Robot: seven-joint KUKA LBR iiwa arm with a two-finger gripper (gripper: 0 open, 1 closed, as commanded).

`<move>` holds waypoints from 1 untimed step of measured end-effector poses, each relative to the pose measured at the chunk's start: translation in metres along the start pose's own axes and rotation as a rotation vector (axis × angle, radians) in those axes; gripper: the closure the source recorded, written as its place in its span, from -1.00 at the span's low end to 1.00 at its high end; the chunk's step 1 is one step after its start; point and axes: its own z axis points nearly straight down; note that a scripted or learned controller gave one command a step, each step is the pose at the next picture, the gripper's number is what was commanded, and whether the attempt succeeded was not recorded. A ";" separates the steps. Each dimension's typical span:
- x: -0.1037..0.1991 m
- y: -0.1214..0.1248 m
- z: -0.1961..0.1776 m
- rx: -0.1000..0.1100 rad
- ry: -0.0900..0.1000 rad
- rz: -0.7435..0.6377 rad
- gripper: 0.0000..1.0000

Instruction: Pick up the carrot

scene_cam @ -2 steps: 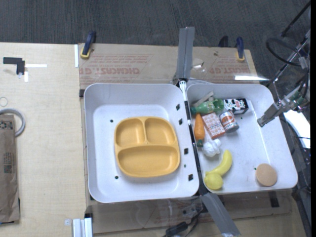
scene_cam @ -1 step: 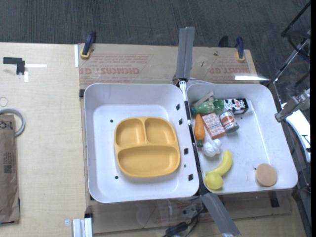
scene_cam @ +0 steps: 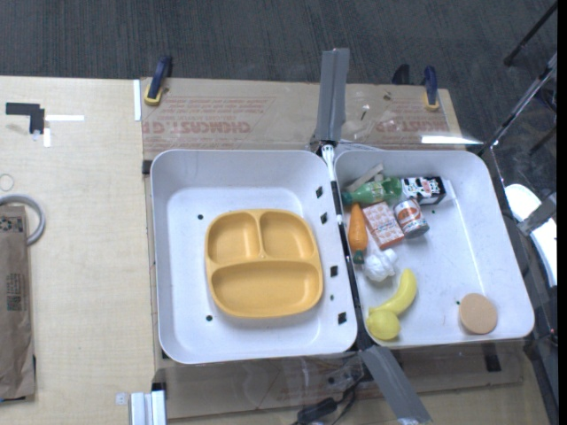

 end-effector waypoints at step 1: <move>0.000 0.000 0.000 0.000 0.000 -0.001 -1.00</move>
